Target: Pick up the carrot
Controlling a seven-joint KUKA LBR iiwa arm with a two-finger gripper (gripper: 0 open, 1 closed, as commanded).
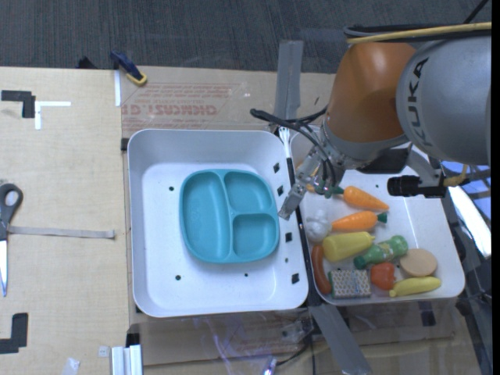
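Two orange carrots with green ends lie in the right bin (437, 217): one carrot (366, 199) is higher up, and the other carrot (355, 222) rests just below it. My gripper (301, 190) hangs low over the divide between the two bins, at the right bin's left wall. It is left of both carrots and apart from them. Nothing shows held in it. The arm's orange band and grey wrist cover the top of the right bin.
Below the carrots lie a yellow vegetable (348, 245), a green one (383, 251), a red piece (383, 274), a tan disc (419, 262), a banana (414, 287), a sausage (318, 266) and a speckled block (351, 283). The left bin (148, 233) holds a teal divided plate (230, 216).
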